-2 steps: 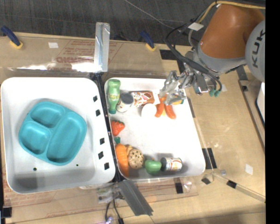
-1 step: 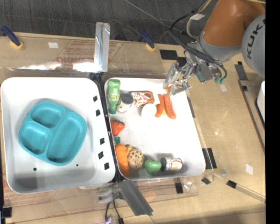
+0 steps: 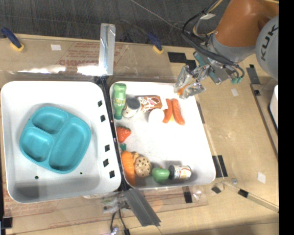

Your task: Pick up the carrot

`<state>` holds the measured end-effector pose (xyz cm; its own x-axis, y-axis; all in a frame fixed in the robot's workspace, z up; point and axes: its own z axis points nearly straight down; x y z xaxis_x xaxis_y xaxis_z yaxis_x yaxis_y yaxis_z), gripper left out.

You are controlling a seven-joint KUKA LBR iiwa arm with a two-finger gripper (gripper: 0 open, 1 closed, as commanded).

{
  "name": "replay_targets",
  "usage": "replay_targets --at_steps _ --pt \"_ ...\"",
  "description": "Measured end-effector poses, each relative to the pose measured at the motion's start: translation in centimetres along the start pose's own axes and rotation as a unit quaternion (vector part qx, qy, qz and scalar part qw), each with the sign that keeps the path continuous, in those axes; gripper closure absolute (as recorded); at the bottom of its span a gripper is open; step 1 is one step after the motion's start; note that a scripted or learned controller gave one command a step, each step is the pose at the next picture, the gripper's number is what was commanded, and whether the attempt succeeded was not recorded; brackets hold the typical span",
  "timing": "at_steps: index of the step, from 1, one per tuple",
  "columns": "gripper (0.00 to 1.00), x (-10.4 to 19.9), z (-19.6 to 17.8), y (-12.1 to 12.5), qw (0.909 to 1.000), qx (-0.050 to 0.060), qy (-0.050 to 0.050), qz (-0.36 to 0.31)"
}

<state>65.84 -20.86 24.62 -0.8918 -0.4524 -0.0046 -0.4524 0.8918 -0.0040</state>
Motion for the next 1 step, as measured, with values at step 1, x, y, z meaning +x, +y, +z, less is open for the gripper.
replay_targets --at_steps 1 --pt "1.00 -0.54 0.57 1.11 0.9810 -0.002 0.001 -0.194"
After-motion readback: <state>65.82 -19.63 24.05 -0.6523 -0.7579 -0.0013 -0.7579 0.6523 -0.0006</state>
